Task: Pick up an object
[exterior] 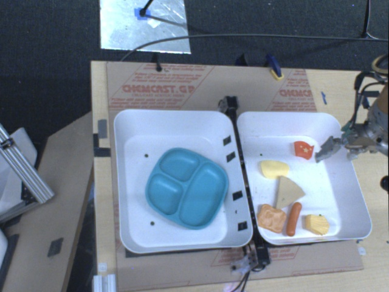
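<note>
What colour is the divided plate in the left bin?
Light blue divided plate, seen clearest in the camera view.

Small red plastic toy food piece (303, 149), lying flat near the far wall of the right white bin (358, 193).

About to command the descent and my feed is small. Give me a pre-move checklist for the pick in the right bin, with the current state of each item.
1. Pincer over the right bin: ok, it sits inside the bin's right wall.
2. Pincer free of any object: ok, nothing shows between its tips.
3. Nearest target reachable: ok, the red piece lies just left of the tips, apart from the other food.
4. Finger opening wide enough: cannot tell.
5. Crowding near alternatives: not ok, the sausage, orange chunk and wedge lie close together.
6. Blue plate out of the path: ok, it lies in the left bin.
</note>
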Robot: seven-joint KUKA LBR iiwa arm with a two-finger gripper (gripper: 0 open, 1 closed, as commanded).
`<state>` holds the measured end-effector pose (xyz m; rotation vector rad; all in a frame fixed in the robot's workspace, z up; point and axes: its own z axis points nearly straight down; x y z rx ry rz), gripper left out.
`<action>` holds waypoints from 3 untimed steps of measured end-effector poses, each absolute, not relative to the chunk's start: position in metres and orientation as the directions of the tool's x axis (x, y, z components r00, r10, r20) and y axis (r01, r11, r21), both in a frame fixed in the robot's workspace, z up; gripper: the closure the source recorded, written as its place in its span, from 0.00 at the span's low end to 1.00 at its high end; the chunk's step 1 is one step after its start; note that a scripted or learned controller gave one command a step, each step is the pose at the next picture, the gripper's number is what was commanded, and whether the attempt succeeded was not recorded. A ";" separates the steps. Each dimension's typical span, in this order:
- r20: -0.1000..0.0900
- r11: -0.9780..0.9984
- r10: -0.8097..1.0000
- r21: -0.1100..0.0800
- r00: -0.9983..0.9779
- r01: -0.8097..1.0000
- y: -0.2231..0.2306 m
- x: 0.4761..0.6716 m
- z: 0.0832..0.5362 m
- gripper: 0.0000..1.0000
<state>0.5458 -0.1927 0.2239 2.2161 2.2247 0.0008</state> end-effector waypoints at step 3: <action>0.000 0.001 1.000 0.001 -0.001 1.000 -0.186 0.551 0.083 0.00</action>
